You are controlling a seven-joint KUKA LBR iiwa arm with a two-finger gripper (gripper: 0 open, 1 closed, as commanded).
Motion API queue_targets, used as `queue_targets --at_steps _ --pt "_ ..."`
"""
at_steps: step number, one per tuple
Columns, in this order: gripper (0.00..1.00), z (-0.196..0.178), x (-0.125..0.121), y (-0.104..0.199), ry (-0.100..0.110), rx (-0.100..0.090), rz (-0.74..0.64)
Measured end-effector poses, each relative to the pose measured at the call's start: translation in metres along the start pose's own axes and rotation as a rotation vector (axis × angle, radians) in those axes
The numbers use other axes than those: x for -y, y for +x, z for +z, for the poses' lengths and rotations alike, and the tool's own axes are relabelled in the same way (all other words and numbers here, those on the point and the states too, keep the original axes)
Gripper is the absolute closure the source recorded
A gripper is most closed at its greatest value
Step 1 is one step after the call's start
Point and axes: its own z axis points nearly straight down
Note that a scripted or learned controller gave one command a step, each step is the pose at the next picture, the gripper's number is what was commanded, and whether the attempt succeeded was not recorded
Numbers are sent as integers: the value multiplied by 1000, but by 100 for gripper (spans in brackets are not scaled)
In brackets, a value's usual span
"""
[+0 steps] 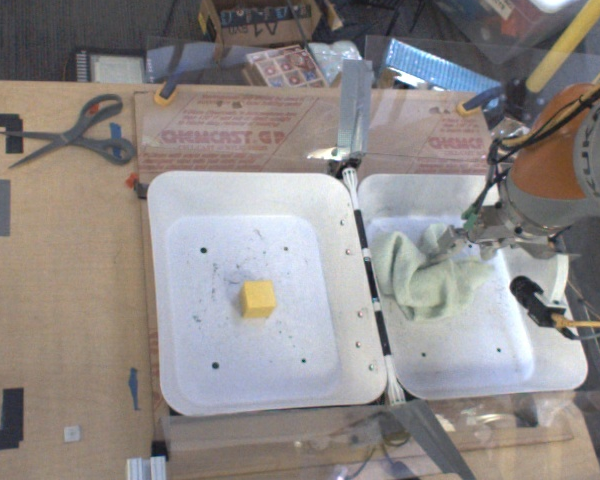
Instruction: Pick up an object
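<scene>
The arm (555,158) reaches in from the right over the right bin (500,368); the gripper (458,243) is positioned low at the upper right edge of a crumpled pale green cloth (425,273); the cloth lies in the left half of that bin, near the divider between the two bins. The gripper tip appears to touch or press into the cloth folds; whether the jaws are open or closed cannot be told from the camera view, since the wrist and cloth obscure them. A yellow block (259,299) rests alone near the centre of the left bin (180,218), well apart from the gripper. Scissors (80,133) lie on the bench at upper left, outside both bins. Status, as judged: approach to the cloth is complete; a confirmed grasp and the lift remain; the cloth rests on the bin floor, not raised.
</scene>
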Motion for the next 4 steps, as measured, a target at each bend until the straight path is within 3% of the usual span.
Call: queue_targets --at_steps 1,2,3,4 --pt "0 18 26 33 -10 3 -142" --pt "0 18 91 34 -6 0 -210" --pt "100 8 90 33 -8 1 -208" --pt "100 -84 54 46 2 -3 -188"
